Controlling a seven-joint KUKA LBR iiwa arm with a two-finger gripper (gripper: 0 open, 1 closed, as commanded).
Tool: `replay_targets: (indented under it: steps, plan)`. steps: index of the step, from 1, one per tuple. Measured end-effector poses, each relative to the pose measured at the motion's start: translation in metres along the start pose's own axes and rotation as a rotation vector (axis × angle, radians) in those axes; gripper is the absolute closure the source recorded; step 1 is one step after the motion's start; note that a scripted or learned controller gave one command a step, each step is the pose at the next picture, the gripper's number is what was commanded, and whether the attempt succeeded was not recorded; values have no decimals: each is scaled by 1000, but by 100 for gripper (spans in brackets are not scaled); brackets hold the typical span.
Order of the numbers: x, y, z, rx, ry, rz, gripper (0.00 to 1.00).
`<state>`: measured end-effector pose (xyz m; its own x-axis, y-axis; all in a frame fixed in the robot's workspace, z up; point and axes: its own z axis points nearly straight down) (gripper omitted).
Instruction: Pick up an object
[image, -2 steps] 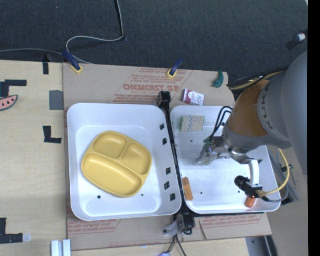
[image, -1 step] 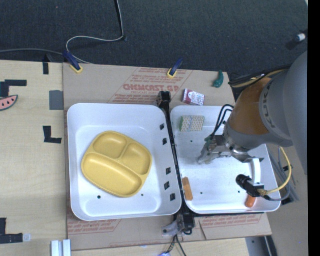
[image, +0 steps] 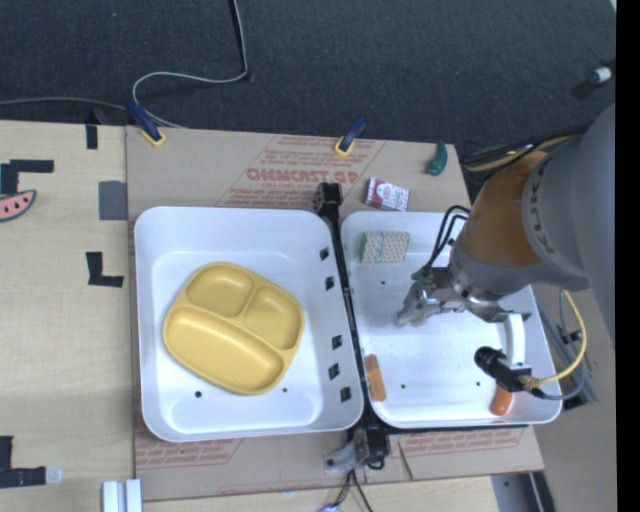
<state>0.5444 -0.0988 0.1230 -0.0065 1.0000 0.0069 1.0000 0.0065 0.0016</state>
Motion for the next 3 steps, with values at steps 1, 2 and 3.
replay_targets:
  steps: [1,2,3]
  plan:
    - [1,0,-9,1,2,-1,100]
    - [2,0,-18,2,4,-3,100]
    - [3,1,-27,2,5,-4,100]
